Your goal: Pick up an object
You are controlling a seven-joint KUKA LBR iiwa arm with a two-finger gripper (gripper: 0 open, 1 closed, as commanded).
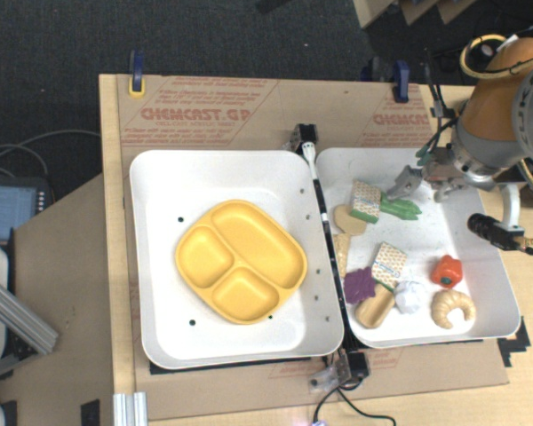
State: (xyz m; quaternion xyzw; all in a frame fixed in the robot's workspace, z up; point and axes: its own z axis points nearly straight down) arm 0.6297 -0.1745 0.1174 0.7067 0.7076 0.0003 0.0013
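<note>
One gripper (pixel 407 187) is what I am steering, and it sits in the upper middle of the right bin (pixel 493 322), hanging from the grey arm (pixel 497 105) that comes in from the upper right of the frame. I cannot tell from this slanted view how its fingers stand, and I see nothing between them, so I would not count anything as held. Its tip is just above a green leafy toy (pixel 401 209) and just beside a small patterned packet (pixel 366 201), which I judge to be the likeliest targets, since the tool is lowered right over them. Further out, toward the lower part of that bin, the other candidates lie loosely scattered: a second patterned packet (pixel 389 262), a purple grape bunch (pixel 359 284), a tan bread stick (pixel 374 308), a white crumpled lump (pixel 409 298), a red pepper (pixel 447 272) and a croissant (pixel 452 307). They are close together, some touching, which I think makes a clean grasp harder there than at the top. Left of the divider, the left bin (pixel 155 238) carries a yellow divided plate (pixel 239 260), well apart from the tool.
</note>
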